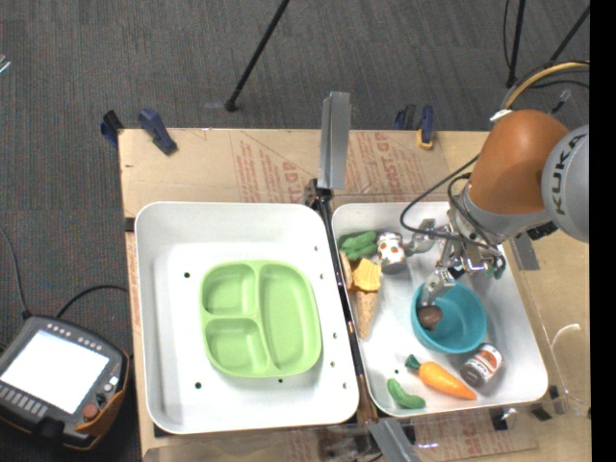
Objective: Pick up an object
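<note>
Dark carpet, tripod legs in the background, a teach pendant [60, 378] on the floor at left. The surface [241, 166] is a cardboard-topped board held by clamps, carrying two white bins side by side.

Left bin [164, 239] holds only a green divided plate [261, 318], probably a drop spot or a distractor.

Right bin [515, 354] has all the candidates: a teal bowl [460, 327], a toy carrot [441, 377], a small can [482, 364] just beside the bowl, a green pod [405, 395] at the front edge, and a green piece, a yellow corn-like piece and a cone [366, 306] stacked along the left wall.

The arm comes in from the right. The gripper [435, 298] is down at the bowl's near-left rim, with a small brown object [430, 315] right at its tip inside the bowl. Can't tell if the fingers are open or closed on it; too small and cluttered by cables. My read: it's going for that brown piece. The bowl wall limits the approach, hence the steep entry.
</note>
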Robot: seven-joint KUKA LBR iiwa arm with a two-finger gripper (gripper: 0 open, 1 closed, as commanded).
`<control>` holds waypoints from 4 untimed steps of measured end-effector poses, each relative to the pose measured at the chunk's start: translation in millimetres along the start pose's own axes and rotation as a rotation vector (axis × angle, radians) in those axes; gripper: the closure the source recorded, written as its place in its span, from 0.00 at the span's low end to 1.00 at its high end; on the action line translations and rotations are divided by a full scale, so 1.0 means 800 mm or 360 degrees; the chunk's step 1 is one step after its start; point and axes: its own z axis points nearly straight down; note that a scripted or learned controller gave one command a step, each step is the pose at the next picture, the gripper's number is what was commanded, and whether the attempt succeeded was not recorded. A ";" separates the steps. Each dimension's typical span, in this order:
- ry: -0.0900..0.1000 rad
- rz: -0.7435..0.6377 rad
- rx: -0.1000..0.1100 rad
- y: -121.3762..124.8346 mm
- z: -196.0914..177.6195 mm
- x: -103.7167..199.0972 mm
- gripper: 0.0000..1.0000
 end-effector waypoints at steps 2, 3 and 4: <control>-0.0002 -0.0162 0.0000 0.056 0.000 0.087 0.00; -0.0008 -0.0220 0.0011 0.090 -0.001 0.017 0.00; 0.0003 0.0073 0.0002 0.096 0.000 -0.019 0.00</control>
